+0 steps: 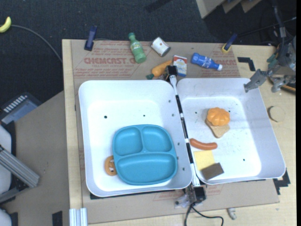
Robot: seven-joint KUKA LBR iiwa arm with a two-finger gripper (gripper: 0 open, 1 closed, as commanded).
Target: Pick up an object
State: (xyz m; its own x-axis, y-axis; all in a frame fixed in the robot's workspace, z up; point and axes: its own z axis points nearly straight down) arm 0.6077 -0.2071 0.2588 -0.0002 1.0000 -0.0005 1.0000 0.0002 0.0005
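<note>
The claw (pixel 256 80) sits at the upper right of the frame, over the top right corner of the right bin (pixel 263 166), with the rest of the wrist trailing off toward the right edge; whether it is spread or pressed together I cannot tell, and nothing shows between its tips. The nearest pickable thing is the orange lump (pixel 217 117), which lies down and to the left of the claw, in the upper middle of the right bin, resting on a tan piece (pixel 219 130) that pokes out just below it. Further down and left lies the sausage (pixel 203 145), its long axis running nearly left to right, close to the bin's left wall; below it sit the yellow block (pixel 202 159) and the dark block (pixel 212 170), touching each other in the lower left corner. So the coming move, as I judge it, is a short travel down-left and then a descent. The bin floor is flat, white and bare around the orange lump, giving room on all sides, while the sausage and blocks crowd the wall. The left bin (pixel 94 126) holds a blue tray (pixel 143 153) with a pretzel (pixel 110 165) at its lower left edge. Small bottles and packets lie on the desk (pixel 113 60) above the bins.
</note>
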